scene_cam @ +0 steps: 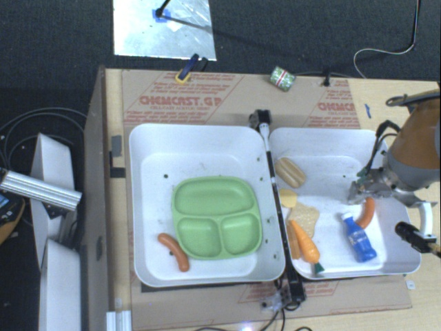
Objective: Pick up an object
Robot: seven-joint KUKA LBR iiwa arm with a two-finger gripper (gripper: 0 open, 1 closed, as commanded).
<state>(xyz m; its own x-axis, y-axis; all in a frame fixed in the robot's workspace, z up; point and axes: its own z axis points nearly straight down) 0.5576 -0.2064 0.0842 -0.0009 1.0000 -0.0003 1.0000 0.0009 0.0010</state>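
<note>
The right bin (324, 147) holds a tan bun (291, 172), a yellow cheese piece (287, 198), a bread slice (304, 218), a carrot (304, 241), a blue bottle (360, 239) and a small orange sausage (368, 212). My gripper (360, 190) hangs low at the bin's right side, right over the upper end of the orange sausage. The arm's grey and orange wrist (417, 150) covers the bin's right wall. In the left bin (155, 150) a green divided plate (217, 216) lies flat, with a second sausage (173, 251) next to its lower left corner.
A divider bar (271, 185) runs between the two bins. Behind the bins, a small green can (282, 78) and a yellow-blue clip (188, 69) lie on the cardboard. A metal sheet (163, 19) lies farther back. Cables and white boxes (52, 185) stand left of the bench.
</note>
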